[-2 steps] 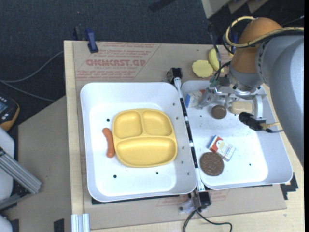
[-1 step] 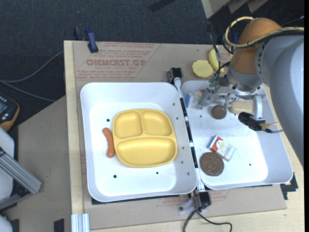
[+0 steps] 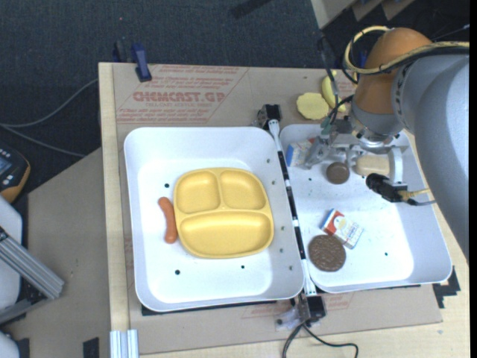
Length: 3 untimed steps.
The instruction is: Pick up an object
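Gripper (image 3: 333, 157) over small brown round-topped object (image 3: 337, 173).

Both bins (image 3: 141, 222) are white with small black dots. The divided tray (image 3: 222, 212) is yellow, the sausage (image 3: 168, 219) orange-red. The cookie (image 3: 327, 252) is dark brown, the packet (image 3: 342, 227) white with red and blue print. The worktop (image 3: 179, 95) is tan with red lettering. The arm (image 3: 440, 103) is grey with an orange band (image 3: 391, 58).
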Available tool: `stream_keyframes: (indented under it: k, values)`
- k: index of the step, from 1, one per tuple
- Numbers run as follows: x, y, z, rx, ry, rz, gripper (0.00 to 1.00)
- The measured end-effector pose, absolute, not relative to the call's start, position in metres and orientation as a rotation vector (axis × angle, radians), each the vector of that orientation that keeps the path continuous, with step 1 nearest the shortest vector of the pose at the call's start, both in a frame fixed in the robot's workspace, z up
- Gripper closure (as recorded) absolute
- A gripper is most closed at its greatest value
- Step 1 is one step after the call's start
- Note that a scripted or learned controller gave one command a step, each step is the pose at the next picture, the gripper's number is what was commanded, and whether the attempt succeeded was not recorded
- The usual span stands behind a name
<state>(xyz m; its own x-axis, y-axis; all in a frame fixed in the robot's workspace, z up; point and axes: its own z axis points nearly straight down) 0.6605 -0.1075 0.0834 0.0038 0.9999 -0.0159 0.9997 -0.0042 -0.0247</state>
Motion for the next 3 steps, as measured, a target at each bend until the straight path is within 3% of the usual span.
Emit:
stream_keyframes:
  k: [1, 2, 3]
  values:
    - [0.662, -0.119, 0.082, -2.212, -2.21, 0.025, 0.0]
    - [0.664, -0.117, 0.093, -2.216, -2.216, 0.014, 1.0]
    - [0.662, -0.119, 0.093, -2.215, -2.213, 0.026, 0.0]
